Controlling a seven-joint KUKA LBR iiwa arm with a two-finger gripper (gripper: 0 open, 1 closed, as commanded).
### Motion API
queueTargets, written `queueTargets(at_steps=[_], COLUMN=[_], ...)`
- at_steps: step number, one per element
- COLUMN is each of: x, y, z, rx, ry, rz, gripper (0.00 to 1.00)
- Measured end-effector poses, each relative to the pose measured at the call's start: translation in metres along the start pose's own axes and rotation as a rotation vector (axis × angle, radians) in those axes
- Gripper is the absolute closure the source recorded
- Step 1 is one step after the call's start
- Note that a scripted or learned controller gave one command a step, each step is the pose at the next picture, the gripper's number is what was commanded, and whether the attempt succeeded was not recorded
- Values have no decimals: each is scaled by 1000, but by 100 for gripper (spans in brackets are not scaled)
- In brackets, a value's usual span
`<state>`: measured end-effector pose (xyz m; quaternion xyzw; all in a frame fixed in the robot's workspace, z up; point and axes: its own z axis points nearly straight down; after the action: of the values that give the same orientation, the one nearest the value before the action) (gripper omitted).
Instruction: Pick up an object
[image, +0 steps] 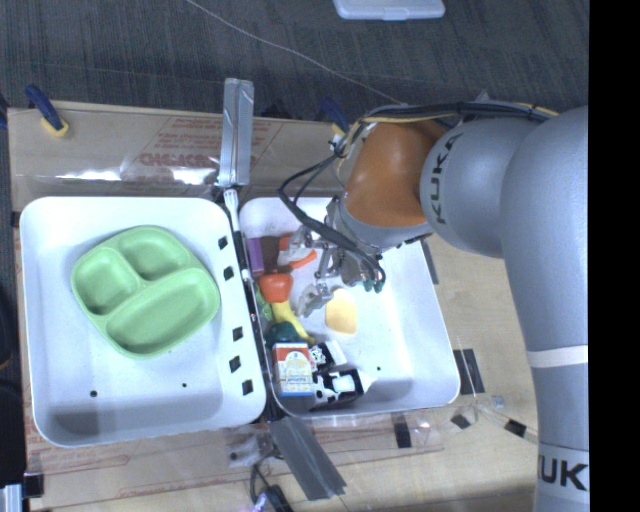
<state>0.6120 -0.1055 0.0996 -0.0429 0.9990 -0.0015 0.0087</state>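
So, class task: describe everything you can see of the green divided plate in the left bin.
The green divided plate is pale green, looks like smooth plastic, with rounded corners and three compartments: two smaller ones toward the top and one long one below. It lies flat and right side up, turned at a slant, on the floor of the left bin, in its upper half. Only the bin floor touches it.

Two white bins (60, 400), one green plate (146, 290)

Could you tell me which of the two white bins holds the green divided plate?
The left bin holds the green divided plate; the right bin holds a cluster of small items instead.
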Motion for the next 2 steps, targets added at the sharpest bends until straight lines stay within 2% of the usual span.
queueTargets(at_steps=[1,2], x=[59,57], y=[5,7], z=[6,-5], rx=[-3,-2], ry=[15,12], rz=[-28,-37], gripper=[0,100])
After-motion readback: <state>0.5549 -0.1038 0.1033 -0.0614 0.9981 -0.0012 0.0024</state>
